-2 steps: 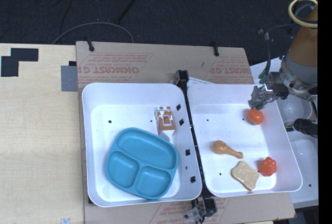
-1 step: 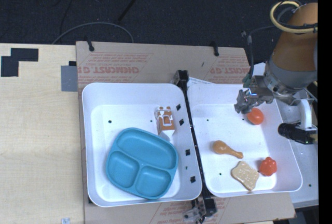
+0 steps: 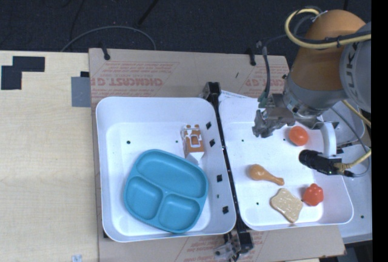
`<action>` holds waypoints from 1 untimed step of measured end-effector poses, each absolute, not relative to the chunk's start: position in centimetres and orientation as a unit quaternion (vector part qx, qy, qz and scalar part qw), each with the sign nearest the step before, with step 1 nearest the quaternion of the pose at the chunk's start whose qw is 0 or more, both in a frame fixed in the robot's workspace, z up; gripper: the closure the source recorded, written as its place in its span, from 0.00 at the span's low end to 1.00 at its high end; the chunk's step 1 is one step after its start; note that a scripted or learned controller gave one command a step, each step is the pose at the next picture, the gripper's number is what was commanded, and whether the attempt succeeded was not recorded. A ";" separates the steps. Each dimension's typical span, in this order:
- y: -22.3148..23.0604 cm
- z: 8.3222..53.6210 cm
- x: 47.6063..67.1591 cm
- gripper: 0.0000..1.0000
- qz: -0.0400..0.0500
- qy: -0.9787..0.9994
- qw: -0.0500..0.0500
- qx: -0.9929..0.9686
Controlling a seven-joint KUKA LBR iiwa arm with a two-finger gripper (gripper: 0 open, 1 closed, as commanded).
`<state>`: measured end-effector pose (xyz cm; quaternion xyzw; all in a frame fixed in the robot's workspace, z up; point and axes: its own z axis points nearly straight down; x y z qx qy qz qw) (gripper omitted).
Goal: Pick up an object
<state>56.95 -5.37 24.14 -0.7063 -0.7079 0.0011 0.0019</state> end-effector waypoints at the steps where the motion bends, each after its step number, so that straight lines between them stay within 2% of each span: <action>1: -0.7 24.4 57.2 1.00 0.001 -0.709 0.001 -0.706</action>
